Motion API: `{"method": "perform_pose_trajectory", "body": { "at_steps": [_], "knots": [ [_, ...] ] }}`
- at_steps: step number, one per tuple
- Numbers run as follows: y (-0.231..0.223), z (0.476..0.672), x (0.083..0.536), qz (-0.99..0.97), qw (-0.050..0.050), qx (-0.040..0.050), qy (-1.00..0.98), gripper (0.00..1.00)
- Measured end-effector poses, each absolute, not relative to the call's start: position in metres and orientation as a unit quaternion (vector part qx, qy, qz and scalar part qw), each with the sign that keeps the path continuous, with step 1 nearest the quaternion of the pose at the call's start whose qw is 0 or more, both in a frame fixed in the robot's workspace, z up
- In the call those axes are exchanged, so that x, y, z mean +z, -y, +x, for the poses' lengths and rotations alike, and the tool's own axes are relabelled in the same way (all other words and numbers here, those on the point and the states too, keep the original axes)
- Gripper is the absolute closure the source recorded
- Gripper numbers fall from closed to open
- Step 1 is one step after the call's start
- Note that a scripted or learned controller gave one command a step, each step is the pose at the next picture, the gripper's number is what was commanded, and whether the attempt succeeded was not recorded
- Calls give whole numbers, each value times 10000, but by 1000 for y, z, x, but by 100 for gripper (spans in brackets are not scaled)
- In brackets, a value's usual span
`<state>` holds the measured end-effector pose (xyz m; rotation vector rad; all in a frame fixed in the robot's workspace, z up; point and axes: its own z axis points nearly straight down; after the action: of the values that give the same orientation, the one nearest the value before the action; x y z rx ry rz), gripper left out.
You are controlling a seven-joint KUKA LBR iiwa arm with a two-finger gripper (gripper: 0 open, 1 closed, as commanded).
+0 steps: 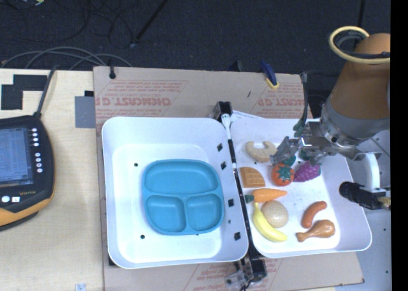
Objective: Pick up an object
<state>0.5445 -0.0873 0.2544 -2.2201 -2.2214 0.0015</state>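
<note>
Bench (pixel 64 92): light wood surface, 3 items resting directly on it.
Cardboard sheet (pixel 191 92) under 2 white bins (pixel 121 156); teach pendant (pixel 22 168) at left edge.

Even overhead light; white bins (pixel 121 156) bright, background dim; slightly soft focus.

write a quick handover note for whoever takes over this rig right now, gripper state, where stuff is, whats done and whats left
Gripper: low over the right bin, at the strawberry and purple grapes; nothing visibly held.
Right bin also holds: cashew-shaped piece, waffle, carrot, egg, banana, sausage, drumstick.
Left bin: blue divided plate.
Done: arm reached into the right bin.
Left: grasp one object and lift it clear.
</note>
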Motion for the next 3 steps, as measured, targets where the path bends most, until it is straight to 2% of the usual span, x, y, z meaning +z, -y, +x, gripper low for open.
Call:
{"method": "perform_pose_trajectory", "body": {
  "at_steps": [1, 2, 3],
  "knots": [
    [95, 488, 132, -7078, 67, 43, 7064, 0],
    [82, 548, 90, -7072, -38, -13, 7070, 0],
    [81, 549, 104, -7094, -19, -55, 7048, 100]
  ]
}}
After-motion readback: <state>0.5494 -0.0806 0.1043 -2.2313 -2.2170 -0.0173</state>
